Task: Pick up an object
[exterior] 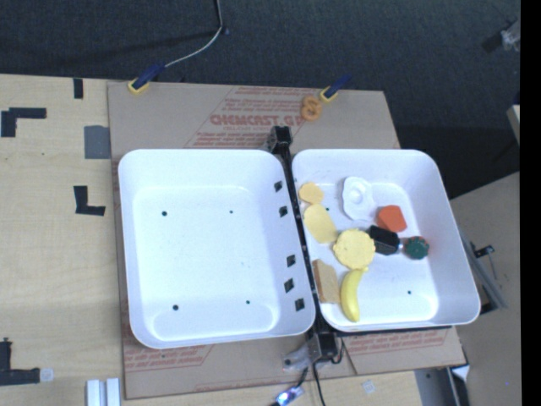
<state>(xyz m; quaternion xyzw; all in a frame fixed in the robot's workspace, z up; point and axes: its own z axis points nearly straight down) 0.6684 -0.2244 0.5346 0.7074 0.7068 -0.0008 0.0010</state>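
The right bin (439, 193) holds a cluster of small toys. A yellow banana (351, 294) lies near its front, beside a tan cracker-like piece (325, 280). Above them sit a round yellow piece (353, 248), a pale yellow oval (319, 223) and a small yellow-orange piece (311, 194). A white cup-like object (356, 194) rests toward the back. An orange-red block (391, 218), a black object (384, 240) and a dark green ball (415, 248) lie to the right.
The left bin (203, 244) stands beside the right one on a brown cardboard sheet (245, 117). A small orange ring (311, 107) and two blue-and-yellow clamps (145, 78) sit at the cardboard's back edge. A cable (215, 36) runs across the dark floor.
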